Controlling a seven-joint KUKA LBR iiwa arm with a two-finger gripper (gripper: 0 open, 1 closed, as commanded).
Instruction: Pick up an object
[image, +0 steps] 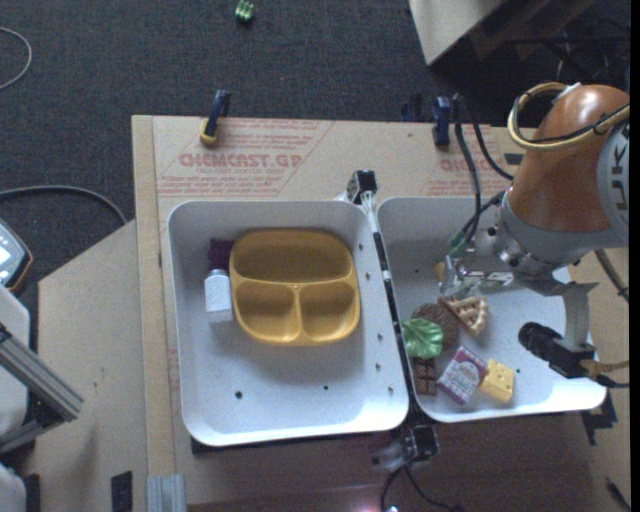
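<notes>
One gripper (463, 283) is hanging over the right bin (400, 235), just above a waffle-like toy (470, 313); its grip state is unclear.

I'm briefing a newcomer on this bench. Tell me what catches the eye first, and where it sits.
The yellow divided tray stands out first, filling the upper middle of the left bin, with a small white bottle at its left edge. Next, the arm's orange band looms over the right bin, above a cluster of small items including a green leaf-shaped piece.
</notes>
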